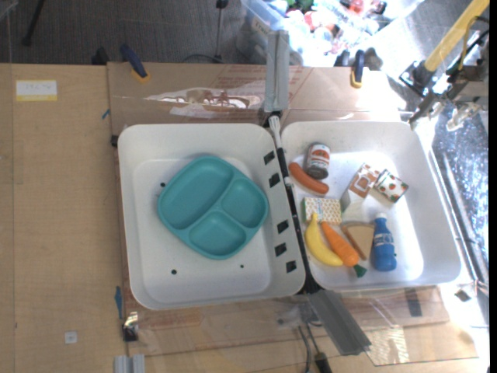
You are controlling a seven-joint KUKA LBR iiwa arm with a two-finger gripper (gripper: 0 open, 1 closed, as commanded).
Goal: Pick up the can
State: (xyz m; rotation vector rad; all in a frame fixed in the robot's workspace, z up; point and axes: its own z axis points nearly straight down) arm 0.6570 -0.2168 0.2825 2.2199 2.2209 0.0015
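Can point(318, 161) stands in right bin point(435, 185) near its back-left corner, hot dog point(309, 179) touching its front. Claw state: can't tell. Risk: fingers snag the hot dog or tip the can against the bin wall.

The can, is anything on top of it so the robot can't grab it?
No. The can stands upright near the back of the right bin, nothing covering it. A hot dog lies close by its front-left side and could crowd the fingers.
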